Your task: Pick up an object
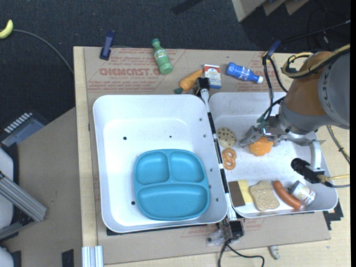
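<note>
Orange item approached in the right bin.

The gripper (260,135) was poised over the orange (260,147), at the cookie's (225,134) three o'clock; the jaws' state could not be told.

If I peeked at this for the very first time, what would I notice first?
Probably the big blue divided plate, sitting alone in the left white bin. Next, the grey and orange robot arm reaching in from the right, its gripper down at a small orange object in the right bin. Toy foods lie near it: a pretzel, a cookie, bread and a hot dog.
</note>
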